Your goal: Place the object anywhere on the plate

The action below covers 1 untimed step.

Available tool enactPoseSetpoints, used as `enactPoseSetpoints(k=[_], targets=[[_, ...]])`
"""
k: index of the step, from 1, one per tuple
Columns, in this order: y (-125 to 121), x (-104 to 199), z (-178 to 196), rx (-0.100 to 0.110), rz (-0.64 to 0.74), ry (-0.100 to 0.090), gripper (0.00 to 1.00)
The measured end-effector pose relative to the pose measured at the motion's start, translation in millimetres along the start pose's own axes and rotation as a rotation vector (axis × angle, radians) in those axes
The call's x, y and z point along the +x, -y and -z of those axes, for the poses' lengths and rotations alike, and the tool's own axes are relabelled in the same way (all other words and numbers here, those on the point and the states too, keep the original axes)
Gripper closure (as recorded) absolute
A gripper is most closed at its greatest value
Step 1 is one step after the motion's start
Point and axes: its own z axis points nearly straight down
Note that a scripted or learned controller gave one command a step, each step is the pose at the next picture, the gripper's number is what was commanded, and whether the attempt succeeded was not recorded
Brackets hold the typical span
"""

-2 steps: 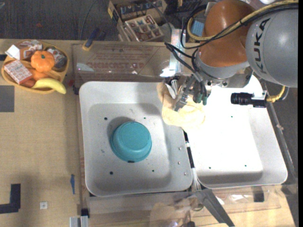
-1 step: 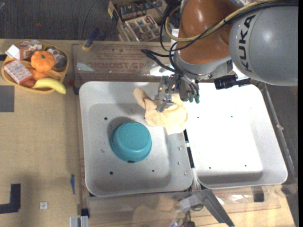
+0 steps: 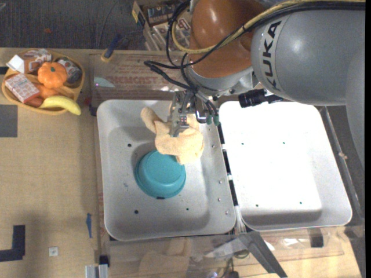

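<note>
Yellow cloth (image 3: 174, 138) hangs pinched between the closed fingers of the gripper (image 3: 180, 120), draping onto the teal plate (image 3: 160, 175) near the left bin's (image 3: 116, 213) centre.

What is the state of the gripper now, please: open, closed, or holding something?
Gripper: closed on the yellow cloth, which hangs beside the teal plate in the left bin.
</note>
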Motion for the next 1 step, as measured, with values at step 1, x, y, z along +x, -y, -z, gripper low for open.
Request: enactPoseSetpoints(k=[1], targets=[[0.2, -0.3, 0.7, 0.0, 0.0, 0.001, 0.0]])
